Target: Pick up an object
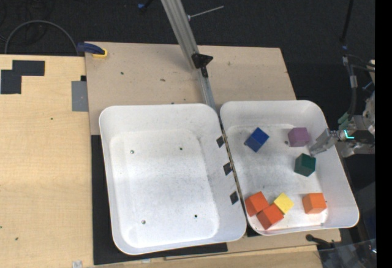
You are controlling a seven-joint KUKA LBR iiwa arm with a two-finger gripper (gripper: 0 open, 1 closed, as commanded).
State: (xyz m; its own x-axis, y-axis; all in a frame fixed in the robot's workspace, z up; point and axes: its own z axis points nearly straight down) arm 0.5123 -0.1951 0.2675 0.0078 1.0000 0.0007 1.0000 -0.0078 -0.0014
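- Camera view, looking down at a slant: tabletop (245, 70) of pale board carrying two shallow white bins side by side.
- Left bin (116, 122): white, with a few small dark specks on its floor.
- Right bin (269, 110): holds seven small blocks, listed below.
- Blue block (256, 139): upper left part of the right bin, tilted on a corner.
- Purple block (299, 136): upper right part, well apart from the blue one.
- Dark green block (305, 165): just below the purple block, near the bin's right wall.
- Orange block (314, 203): lower right corner, standing alone.
- Yellow block (283, 203): lower middle, touching the red-orange pair beside it.
- Two red-orange blocks (263, 210): lower left, pressed together, one slightly lower than the other.
- My gripper (323, 141): reaching in over the right bin's right rim, its grey tip between the purple and dark green blocks, just beside both. I cannot tell whether it is spread or closed, and I see no block between its tips.
- Aluminium rail (179, 21): slanting from the top of the view down toward the gap between the bins.
- Blue and yellow clamp (92, 49): at the tabletop's far left corner.
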